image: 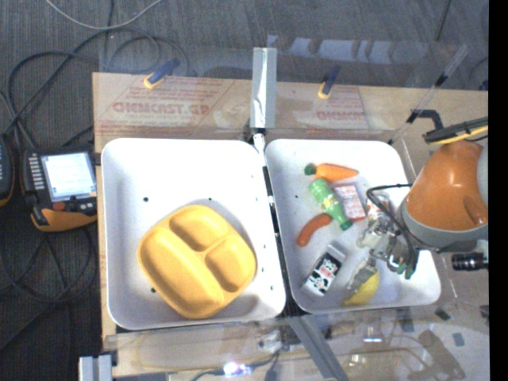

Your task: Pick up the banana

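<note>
Yellow tray (198,260) in left bin (127,173), banana (363,290) in right bin (290,213)

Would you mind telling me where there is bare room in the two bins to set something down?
The left bin is bare along its far edge, beyond the yellow tray. The right bin is crowded; only its far-left corner, before the carrot, is free.

Robotics lab test bench

Two shallow white plastic bins (119,213) sit side by side on a brown board (182,109) over grey carpet (238,14), with loose black cables (48,78), a handheld control pendant with a lit screen (62,177), and a grey-and-orange robot arm (448,197).
</note>
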Controlling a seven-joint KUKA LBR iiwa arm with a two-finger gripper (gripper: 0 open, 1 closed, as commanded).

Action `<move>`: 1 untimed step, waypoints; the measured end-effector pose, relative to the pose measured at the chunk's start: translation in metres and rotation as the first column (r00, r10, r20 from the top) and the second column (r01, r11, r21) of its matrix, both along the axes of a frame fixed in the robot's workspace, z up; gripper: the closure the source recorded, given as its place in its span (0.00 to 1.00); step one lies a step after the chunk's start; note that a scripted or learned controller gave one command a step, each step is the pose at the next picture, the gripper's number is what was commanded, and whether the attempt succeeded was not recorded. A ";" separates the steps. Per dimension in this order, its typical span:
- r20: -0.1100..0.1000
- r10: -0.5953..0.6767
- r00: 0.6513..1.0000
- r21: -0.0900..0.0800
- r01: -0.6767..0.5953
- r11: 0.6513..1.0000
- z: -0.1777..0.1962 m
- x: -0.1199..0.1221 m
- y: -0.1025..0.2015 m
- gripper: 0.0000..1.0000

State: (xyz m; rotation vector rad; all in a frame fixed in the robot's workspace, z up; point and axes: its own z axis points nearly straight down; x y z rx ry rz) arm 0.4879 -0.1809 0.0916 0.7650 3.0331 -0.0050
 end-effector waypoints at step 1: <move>0.006 0.001 1.000 0.002 -0.001 1.000 0.010 0.003 0.002 1.00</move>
